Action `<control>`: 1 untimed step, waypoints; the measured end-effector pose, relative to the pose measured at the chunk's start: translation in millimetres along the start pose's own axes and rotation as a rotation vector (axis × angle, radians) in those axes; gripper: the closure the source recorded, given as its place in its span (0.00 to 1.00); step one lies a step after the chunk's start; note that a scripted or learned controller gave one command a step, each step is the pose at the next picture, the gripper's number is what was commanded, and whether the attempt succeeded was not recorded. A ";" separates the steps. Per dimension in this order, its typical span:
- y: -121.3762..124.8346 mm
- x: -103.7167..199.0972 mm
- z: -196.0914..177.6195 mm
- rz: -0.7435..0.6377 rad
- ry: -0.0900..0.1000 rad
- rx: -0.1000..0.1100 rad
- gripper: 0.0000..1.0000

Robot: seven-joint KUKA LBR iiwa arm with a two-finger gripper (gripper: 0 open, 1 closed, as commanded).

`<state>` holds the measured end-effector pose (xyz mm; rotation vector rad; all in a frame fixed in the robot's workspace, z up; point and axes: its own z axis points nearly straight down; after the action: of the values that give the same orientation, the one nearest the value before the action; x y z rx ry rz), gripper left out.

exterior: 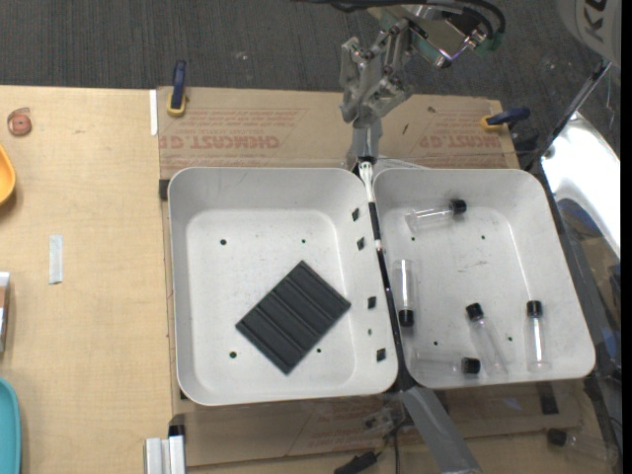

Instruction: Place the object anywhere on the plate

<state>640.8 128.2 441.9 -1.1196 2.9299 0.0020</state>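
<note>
On the bare bench at the far left lie a small reddish disc [18, 121] and a short clear strip [55, 260], neither part of the job. A blue-and-yellow clamp [178, 85] pins a cardboard sheet [247, 126] under the bins. The sheet's red print reads upside down from this camera, and "CHEMCAST GP" can be made out, repeated in a fainter line.

The left bin [188, 265] holds the plate [294, 316], a dark ribbed rectangle lying flat and turned at an angle near the bin's middle. Nothing rests on it.

The gripper [365, 117] hangs above the far rims, over the seam where the two bins meet. Whether it is open or closed cannot be told from this slant, and no object can be seen in it.

The right bin [553, 265] holds the candidates: several clear vials with black caps. One vial [434, 213] lies near the far wall, one [404, 289] along the left wall, one [484, 339] toward the near side, and one [534, 329] near the right wall. A loose-looking black cap [469, 365] sits close to the near wall.

Judged from this, the task stands at the approach to picking, with nothing yet carried over. The next move calls for coming down into the right bin on one vial, squarely across its round body so that it does not roll away.

A second clamp [504, 118] grips the cardboard's right end. At the top right corner the arm's white casing [602, 3] shows the letters "KU", the rest cut off.
</note>
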 end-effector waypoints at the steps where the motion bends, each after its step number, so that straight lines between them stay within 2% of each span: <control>1: 21.8 -45.3 32.8 -0.556 0.000 -0.003 1.00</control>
<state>660.2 174.7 409.3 -1.8816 2.5108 0.0039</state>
